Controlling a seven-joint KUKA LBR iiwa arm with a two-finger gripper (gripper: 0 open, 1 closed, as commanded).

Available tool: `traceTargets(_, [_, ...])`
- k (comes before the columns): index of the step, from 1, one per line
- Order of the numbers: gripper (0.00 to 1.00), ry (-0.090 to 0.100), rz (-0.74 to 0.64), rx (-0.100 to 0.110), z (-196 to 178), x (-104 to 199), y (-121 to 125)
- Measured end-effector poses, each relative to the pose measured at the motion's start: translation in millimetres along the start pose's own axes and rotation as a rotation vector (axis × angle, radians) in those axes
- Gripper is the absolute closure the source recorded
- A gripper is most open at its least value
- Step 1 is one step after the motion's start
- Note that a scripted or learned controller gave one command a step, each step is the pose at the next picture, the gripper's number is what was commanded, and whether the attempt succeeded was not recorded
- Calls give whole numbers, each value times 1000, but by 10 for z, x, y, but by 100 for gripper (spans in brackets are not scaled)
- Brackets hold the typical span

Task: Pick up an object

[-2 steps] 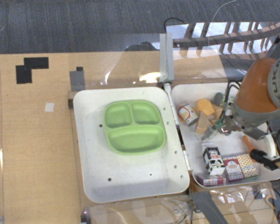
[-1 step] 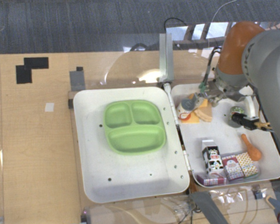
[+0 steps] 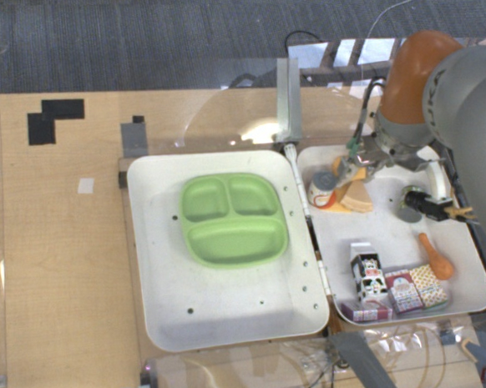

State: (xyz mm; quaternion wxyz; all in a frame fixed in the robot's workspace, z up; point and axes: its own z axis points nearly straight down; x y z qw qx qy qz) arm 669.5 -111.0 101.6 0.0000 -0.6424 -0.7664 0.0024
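Objects crowd the right white bin [image 3: 479, 296]: a tan wooden wedge [image 3: 356, 197] beside a white cup [image 3: 320, 190] at the far left corner, an orange plastic spoon [image 3: 436, 255] with its long axis running far to near, bowl nearest, and small printed cartons [image 3: 368, 276] along the near wall, their writing too small to read. Over the wedge hangs the grey arm's gripper [image 3: 351, 162]; whether its jaws are clenched or released I cannot tell. A green divided plate [image 3: 232, 219] lies in the left white bin [image 3: 165, 321].

- We see green tray [image 3: 232, 219] centred in left bin [image 3: 164, 312].
- Arm [image 3: 435, 82] reaches over right bin [image 3: 476, 284], gripper [image 3: 351, 162] low at its far-left corner by a cup [image 3: 320, 190].
- Orange spoon [image 3: 436, 257], milk carton [image 3: 367, 275], small boxes [image 3: 416, 288] near front.
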Motion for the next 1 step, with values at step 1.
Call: traceTargets(1, [100,2,-6,-13,-1011,700,133])
